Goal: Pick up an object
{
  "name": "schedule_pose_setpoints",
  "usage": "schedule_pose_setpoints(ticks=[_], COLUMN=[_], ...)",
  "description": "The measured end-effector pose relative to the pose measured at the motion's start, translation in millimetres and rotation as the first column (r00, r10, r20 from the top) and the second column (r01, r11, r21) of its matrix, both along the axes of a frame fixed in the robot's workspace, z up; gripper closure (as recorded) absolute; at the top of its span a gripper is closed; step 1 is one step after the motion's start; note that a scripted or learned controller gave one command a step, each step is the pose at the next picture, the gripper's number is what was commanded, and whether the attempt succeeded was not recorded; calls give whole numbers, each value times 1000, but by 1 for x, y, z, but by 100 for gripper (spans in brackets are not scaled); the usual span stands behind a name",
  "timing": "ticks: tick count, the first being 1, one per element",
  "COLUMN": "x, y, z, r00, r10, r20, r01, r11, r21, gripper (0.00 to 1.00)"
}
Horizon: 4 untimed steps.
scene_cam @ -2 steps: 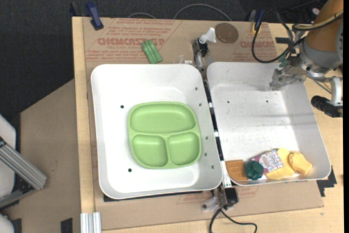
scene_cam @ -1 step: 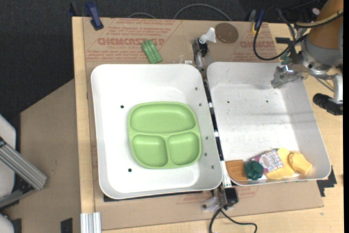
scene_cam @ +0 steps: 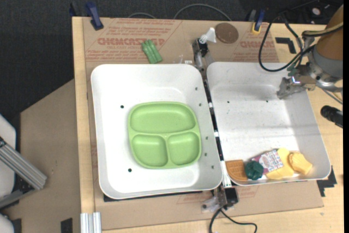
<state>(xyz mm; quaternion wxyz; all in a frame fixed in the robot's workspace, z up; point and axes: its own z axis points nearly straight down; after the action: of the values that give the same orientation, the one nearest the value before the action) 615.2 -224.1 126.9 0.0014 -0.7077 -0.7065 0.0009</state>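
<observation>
Camera view, looking down at a slant. The table (scene_cam: 136, 35) carries a brown cardboard sheet with red lettering, and on it two shallow white bins side by side.

The left bin (scene_cam: 106, 117) holds a green divided tray (scene_cam: 163, 134), lying flat near the bin's middle, with one long compartment at the far side and two smaller ones at the near side. Nothing lies in its compartments.

The right bin (scene_cam: 256, 117) has its contents gathered in the near corner, against the near wall: an orange-brown piece (scene_cam: 235, 169) at the left, a dark green object (scene_cam: 253, 171) touching it, then a yellow item with a white printed label (scene_cam: 274, 163), and a tan round item (scene_cam: 300, 163) at the right end. These lie touching or just beside one another. The rest of this bin's floor is bare, with small dark specks.

The arm enters from the right, its orange band at the frame edge. The tool (scene_cam: 287, 86) sits above the far right part of the right bin, well apart from the cluster of objects. It holds nothing that can be seen; whether it is open or closed cannot be told at this size.

Outside the bins, on the cardboard beyond the left bin, lies a small green object (scene_cam: 152, 51). A brown disc (scene_cam: 226, 33) sits beyond the right bin. Blue clamps (scene_cam: 94, 15) grip the far edge of the table.
</observation>
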Motion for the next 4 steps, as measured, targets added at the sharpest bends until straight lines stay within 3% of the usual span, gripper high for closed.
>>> schedule_pose_setpoints(ticks=[1,2,3,4], x=[-53,-50,17,54], y=[1,3,2,0], z=[-44,-42,-36,21], r00=[1000,1000,1000,1000], r10=[0,4,6,4], r20=[-3,2,9,13], r01=[0,-4,-6,-4], r11=[1000,1000,1000,1000], r21=[2,4,-1,-4], gripper=[100,0,0,0])
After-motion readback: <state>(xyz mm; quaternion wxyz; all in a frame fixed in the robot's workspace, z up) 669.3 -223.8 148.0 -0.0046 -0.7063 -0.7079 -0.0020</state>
